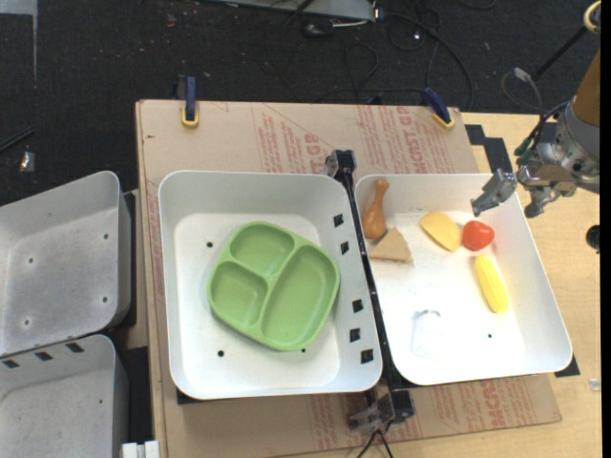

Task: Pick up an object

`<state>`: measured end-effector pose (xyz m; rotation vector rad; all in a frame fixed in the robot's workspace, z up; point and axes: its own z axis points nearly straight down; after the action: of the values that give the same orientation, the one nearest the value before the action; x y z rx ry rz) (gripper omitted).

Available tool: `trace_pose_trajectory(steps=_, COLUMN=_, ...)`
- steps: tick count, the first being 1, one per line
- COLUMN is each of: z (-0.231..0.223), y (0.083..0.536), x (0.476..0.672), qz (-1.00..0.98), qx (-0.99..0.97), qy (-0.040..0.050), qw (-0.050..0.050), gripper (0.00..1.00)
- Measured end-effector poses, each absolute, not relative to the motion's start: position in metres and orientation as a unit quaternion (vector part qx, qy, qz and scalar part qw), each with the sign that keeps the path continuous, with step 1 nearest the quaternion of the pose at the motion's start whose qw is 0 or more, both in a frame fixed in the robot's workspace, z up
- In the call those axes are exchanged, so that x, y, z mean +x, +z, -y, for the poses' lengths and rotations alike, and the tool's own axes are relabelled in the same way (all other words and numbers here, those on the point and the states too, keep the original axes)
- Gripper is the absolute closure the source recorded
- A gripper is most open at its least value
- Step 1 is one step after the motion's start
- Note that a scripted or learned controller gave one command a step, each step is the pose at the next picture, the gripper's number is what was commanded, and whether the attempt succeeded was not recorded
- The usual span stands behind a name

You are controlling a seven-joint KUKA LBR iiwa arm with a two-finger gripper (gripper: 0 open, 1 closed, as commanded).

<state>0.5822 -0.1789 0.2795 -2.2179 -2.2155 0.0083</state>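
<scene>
Your gripper [513,195] hangs over the far right edge of the right bin [544,346], its fingers spread apart with nothing between them. The closest thing to take is the tomato [478,235], lying just below and a little left of the fingertips, touching the yellow wedge [440,230] beside it.

To do this step well, bring the gripper straight over the tomato before you lower it, and turn the fingers so they close across it on the sides away from the wedge (otherwise one finger will likely land on the wedge and push both aside). Being round, it will probably roll if caught off-centre, so go down far enough to grip around its widest part. The bin wall is near, so mind the outer finger.

Count in the right bin: one tomato, one yellow wedge, one corn cob [491,282], one drumstick [376,210], one tan triangular piece [390,247]. The left bin [181,351] holds one green divided plate [275,283].
</scene>
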Motion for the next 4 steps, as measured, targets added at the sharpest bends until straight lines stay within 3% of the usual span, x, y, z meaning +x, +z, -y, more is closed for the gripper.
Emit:
trace_pose_trajectory(steps=1, z=0.179, y=0.284, x=0.584, qz=0.707, qx=-0.707, qy=0.0002, qw=0.0, gripper=0.0)
trace_pose_trajectory(steps=4, z=0.187, y=0.098, x=0.577, qz=0.707, qx=-0.708, qy=0.0013, qw=0.002, gripper=0.0)
